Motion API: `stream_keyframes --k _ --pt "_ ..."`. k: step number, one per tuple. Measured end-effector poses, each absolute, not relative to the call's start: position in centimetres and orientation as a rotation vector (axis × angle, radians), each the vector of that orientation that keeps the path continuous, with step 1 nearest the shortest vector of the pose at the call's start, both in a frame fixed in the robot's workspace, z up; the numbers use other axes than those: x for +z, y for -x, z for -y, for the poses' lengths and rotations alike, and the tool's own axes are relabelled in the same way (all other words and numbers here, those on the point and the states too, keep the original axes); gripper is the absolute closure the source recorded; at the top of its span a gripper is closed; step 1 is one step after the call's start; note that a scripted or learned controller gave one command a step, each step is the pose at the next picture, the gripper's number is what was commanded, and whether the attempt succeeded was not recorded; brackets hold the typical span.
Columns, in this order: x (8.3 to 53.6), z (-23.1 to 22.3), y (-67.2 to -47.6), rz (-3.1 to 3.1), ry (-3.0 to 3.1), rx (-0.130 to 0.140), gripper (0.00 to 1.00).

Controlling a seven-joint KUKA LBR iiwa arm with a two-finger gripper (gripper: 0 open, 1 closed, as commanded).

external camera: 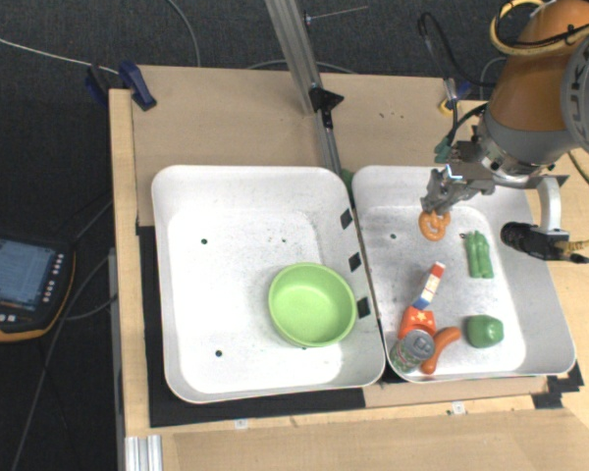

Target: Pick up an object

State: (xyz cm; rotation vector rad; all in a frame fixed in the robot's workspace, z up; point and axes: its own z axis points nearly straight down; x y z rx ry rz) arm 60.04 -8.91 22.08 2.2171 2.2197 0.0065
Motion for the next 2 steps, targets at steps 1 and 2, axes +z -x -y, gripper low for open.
stream_keyframes --k 1,2 --pt "23.2 8.9 -60.1 -2.221 -2.220 0.002 1.00" --pt "23.8 3.1 -59.2 -2.227 -2.216 0.003 1.00"
